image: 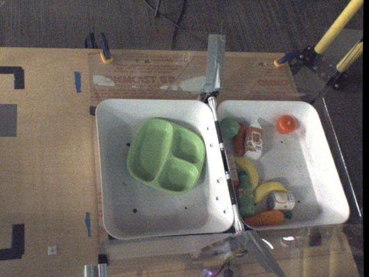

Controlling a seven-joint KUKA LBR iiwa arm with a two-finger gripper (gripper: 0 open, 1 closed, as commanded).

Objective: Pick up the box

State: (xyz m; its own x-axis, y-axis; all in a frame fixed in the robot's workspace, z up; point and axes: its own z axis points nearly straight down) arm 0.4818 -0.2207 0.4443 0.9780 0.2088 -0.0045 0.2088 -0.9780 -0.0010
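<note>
Wooden bench (46, 154) fills your frame, carrying two white bins. Your box, a small carton (253, 140), lies upper left in the right bin (323, 172); a green divided tray (167, 154) sits in the left bin (115, 212).

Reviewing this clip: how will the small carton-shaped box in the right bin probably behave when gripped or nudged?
The box looks like a small toy carton, so probably light and fairly stiff. It lies on its side, so it should slide more than tip or roll. The red sausage-like piece and green toy crowd one side, so a nudge might shift them too.
</note>
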